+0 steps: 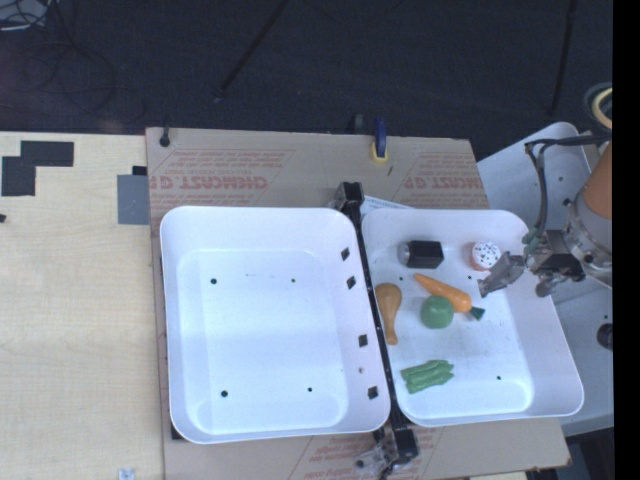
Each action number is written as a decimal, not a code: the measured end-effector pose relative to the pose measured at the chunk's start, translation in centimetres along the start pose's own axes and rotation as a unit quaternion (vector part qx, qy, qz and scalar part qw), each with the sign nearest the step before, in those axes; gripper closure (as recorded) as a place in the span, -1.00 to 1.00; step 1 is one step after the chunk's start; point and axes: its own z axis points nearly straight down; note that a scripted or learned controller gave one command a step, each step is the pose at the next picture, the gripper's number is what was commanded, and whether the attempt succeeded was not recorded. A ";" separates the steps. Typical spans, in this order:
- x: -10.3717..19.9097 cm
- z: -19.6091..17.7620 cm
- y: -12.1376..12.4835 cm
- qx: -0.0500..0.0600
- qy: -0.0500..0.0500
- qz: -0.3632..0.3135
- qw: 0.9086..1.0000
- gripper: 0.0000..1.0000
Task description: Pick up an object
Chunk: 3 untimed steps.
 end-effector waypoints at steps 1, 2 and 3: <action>-3.5 -2.1 7.5 -0.003 -0.002 -0.002 1.000 -1.00; -4.9 11.9 4.3 0.008 0.003 0.001 1.000 -1.00; 2.7 14.7 10.0 0.000 0.002 -0.004 1.000 -1.00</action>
